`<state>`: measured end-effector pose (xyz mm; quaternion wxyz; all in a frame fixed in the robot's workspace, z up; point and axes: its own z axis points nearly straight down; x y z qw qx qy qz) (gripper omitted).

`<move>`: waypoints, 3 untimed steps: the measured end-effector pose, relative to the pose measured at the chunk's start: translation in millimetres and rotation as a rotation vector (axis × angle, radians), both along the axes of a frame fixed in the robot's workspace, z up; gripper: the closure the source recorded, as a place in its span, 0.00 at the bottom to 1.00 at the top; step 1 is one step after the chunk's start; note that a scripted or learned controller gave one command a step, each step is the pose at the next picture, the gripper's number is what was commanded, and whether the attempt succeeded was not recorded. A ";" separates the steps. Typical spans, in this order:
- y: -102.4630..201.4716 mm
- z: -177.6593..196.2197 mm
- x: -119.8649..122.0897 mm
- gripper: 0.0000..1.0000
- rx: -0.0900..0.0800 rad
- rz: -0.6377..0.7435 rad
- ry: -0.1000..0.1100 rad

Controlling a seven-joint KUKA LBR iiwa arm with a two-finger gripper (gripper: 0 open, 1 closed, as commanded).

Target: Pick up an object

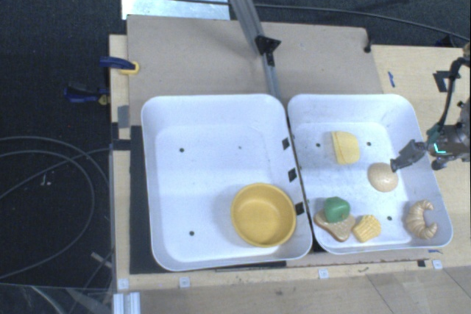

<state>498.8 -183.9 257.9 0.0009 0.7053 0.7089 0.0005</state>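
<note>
Tan bench (316, 55) on dark floor (51, 11).
Black cables (44, 180) left of bench; blue clamp (118, 64) at its left edge.

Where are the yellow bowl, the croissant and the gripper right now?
Yellow bowl (263, 214), camera view: middle of its inside.
Croissant (422, 220), camera view: middle of its curved body.
Gripper (403, 159), camera view: dark tip, just above the round beige piece (382, 178).

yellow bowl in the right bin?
No, the yellow bowl sits in the left bin, near its front right corner; the right bin holds the small food items.
</note>
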 end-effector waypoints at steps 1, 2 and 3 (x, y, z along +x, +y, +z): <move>0.0 0.1 0.1 0.00 0.000 0.000 0.000; 3.0 -60.1 -6.1 0.00 0.002 -0.004 0.006; 2.8 -123.2 -5.5 0.00 0.002 -0.005 0.006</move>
